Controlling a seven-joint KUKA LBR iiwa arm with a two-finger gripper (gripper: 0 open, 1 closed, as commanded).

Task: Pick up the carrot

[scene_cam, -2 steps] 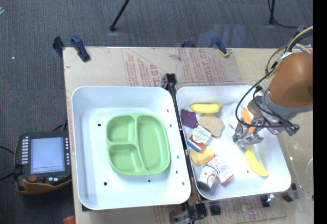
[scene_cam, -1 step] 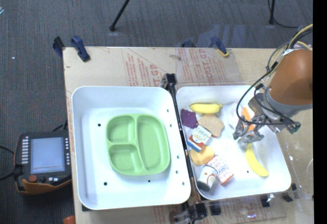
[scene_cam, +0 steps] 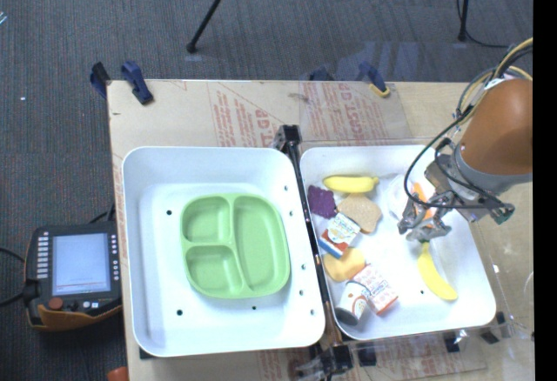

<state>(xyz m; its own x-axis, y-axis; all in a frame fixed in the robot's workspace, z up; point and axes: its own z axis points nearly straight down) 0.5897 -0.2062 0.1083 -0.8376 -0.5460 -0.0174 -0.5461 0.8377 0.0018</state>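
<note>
From above, two white bins sit side by side on the tabletop (scene_cam: 200, 105). The left bin (scene_cam: 139, 197) holds a green tray (scene_cam: 235, 246) with open floor around it on every side. In the right bin (scene_cam: 470, 305) the end effector (scene_cam: 424, 218) hangs at the right side, clenched on the carrot (scene_cam: 419, 197), whose orange shows between its fingers. A banana (scene_cam: 435, 275) lies just near of it by the right wall. Another banana (scene_cam: 350, 184) lies by the far wall, and bread (scene_cam: 361, 211), cheese (scene_cam: 343, 266) and a can (scene_cam: 352, 303) crowd the left half, leaving bare floor in the middle.
</note>
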